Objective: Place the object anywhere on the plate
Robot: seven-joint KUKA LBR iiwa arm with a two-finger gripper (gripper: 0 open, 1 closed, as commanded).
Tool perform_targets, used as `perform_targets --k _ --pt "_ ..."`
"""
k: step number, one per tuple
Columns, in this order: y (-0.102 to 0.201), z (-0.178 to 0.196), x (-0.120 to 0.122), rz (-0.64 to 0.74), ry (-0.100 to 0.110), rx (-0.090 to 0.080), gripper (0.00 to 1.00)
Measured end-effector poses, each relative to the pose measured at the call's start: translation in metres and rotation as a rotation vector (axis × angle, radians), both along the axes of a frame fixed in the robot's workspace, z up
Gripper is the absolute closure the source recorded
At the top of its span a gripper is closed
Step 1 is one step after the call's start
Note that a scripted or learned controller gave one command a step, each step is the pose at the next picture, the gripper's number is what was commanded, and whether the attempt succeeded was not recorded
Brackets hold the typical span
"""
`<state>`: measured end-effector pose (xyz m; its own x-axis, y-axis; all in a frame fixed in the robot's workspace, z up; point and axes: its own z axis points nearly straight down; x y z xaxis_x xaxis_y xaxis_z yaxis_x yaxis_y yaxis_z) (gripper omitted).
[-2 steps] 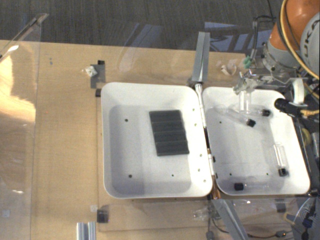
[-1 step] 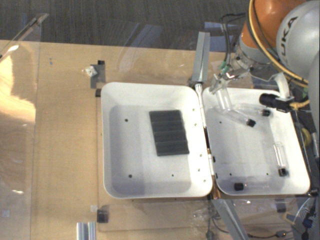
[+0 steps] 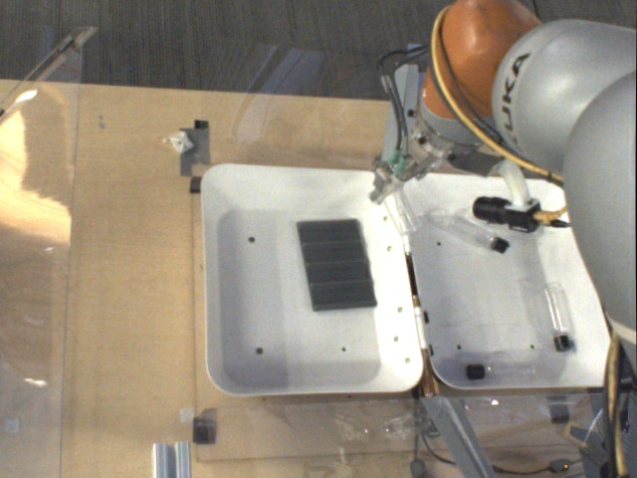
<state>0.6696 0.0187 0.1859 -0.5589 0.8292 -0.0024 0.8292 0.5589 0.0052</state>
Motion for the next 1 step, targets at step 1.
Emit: perform_targets --k 1 --pt "0.0471 0.0041 0.0003 0.405 -0.003 -0.002 1.0"
